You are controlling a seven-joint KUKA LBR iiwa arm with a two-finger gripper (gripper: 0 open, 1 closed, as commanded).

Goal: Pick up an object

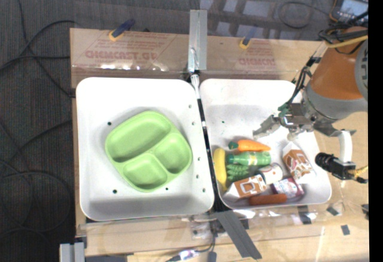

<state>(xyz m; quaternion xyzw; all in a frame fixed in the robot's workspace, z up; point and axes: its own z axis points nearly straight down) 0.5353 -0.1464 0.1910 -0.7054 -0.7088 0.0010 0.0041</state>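
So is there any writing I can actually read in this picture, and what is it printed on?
Red lettering on the clear sheet behind the left bin: mirrored and faint, seems to begin "CHEMCAST", the rest unclear.
The same red lettering on the clear sheet behind the right bin: too faint to read.
Labels on the small cartons in the right bin: too small and blurred to read.

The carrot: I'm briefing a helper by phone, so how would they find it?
Look in the right white bin, at the cluster of toy food along its near side. The carrot lies on the far edge, against the green bottle; it alone is orange with a green top.
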